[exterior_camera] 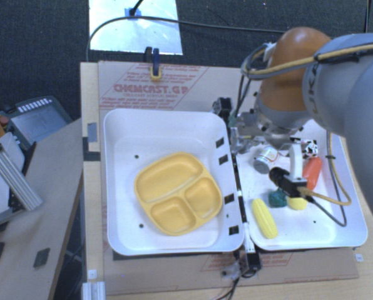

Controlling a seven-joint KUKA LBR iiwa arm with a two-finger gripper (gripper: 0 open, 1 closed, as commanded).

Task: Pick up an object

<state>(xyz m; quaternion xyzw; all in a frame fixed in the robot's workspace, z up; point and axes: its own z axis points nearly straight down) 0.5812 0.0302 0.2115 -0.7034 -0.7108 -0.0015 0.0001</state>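
The right bin (337,230) holds a yellow corn cob (265,217), a small teal piece (276,199), a small yellow piece (297,203), an orange carrot (313,172), a silver can (263,160) lying on its side and a black-and-white spotted toy (309,147). My gripper (238,140) hangs low at the right bin's back left corner, close to the divider between the bins, just left of the silver can. Nothing is visibly held in it.
The left bin (124,136) bears a yellow three-compartment plate (177,192). The arm's grey body and orange band (293,61) cover the right bin's back part. Cardboard (152,86) lies behind the bins, and a side table (36,186) stands at left.
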